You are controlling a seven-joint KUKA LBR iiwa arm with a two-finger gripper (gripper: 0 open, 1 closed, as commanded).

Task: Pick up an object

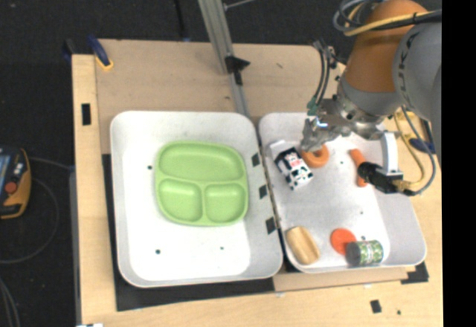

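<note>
- Camera view: The tool (pixel 315 141) hangs low over the upper left part of the right bin (pixel 387 232). It sits right above a small orange ring (pixel 320 158).
- I cannot tell how the tool stands or if it has hold of anything.
- Just beside the ring, to its lower left, lies a black and white toy (pixel 294 168).
- The ring looks light and stiff, maybe a bit slippery. I think pinching across its rim would work best.
- Lower in that bin are a tan block (pixel 302 244), an orange disc (pixel 341 238) and a green can (pixel 365 252).
- The left bin (pixel 134 244) holds a green plate (pixel 201 183).
</note>
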